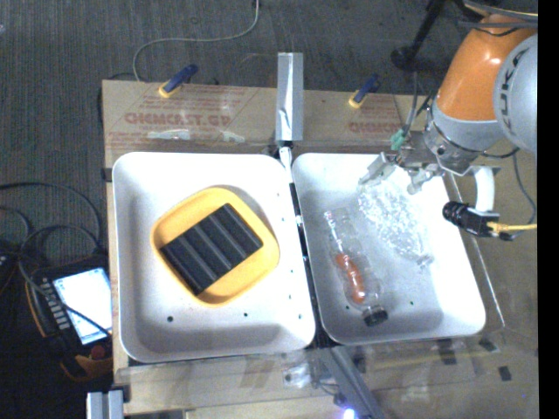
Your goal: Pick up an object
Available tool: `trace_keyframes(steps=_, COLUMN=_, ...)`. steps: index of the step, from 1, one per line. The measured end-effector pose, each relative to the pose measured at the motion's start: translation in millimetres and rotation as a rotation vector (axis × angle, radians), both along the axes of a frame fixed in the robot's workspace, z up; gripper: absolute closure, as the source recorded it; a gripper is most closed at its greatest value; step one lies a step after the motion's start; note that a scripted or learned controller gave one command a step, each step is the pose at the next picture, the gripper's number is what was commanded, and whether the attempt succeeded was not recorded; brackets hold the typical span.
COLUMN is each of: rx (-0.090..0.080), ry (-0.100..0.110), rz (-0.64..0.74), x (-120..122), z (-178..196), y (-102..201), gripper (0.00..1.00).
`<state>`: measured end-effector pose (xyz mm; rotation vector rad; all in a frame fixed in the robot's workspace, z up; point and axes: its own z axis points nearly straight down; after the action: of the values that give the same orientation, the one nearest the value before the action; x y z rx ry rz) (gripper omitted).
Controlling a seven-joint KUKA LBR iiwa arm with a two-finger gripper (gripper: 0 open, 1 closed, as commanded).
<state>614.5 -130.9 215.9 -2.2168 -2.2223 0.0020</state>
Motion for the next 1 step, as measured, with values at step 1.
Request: trace_keyframes(steps=1, rx=0.001, ry=-0.003, rz=0.040, x=-15.6, z=-89.5, y=24.8, gripper=0.00)
